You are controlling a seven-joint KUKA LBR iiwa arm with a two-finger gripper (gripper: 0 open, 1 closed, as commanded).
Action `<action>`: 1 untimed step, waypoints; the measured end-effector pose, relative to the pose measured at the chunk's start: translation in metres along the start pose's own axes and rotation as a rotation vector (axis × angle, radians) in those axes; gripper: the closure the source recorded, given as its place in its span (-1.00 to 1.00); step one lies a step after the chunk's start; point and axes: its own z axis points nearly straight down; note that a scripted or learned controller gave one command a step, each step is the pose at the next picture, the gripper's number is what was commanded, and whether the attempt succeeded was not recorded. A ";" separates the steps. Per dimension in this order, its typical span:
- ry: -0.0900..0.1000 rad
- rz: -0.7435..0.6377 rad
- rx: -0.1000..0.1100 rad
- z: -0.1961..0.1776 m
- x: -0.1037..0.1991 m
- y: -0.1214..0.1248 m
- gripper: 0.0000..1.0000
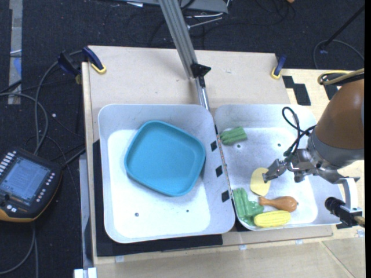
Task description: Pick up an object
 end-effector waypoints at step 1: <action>0.000 0.000 -0.001 0.062 0.002 0.001 -1.00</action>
